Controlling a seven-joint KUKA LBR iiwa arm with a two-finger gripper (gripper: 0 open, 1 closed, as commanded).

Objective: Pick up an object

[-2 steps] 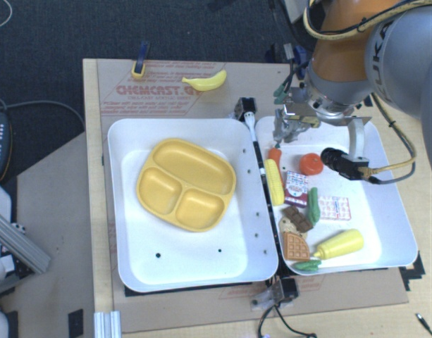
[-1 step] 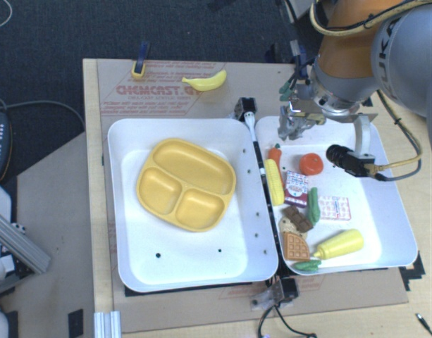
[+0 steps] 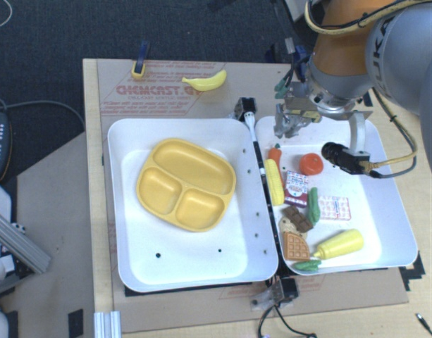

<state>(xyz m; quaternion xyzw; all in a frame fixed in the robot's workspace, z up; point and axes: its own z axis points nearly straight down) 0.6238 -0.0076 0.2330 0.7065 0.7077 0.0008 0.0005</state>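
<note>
Arm (image 3: 356, 34) lowered — pincer (image 3: 292, 124) downward

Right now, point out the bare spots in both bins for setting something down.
Left bin: bare floor in front of the yellow divided tray. Right bin: bare strip right of the mustard bottle. Crowded: toy food beside the corn.

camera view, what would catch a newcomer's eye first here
The big yellow divided tray stands out first, lying alone in the left bin. Next comes the arm's orange band at upper right, with the gripper hanging over the right bin's far end. Below it, toy foods crowd that bin's left side, among them a corn cob and a tomato.
</note>
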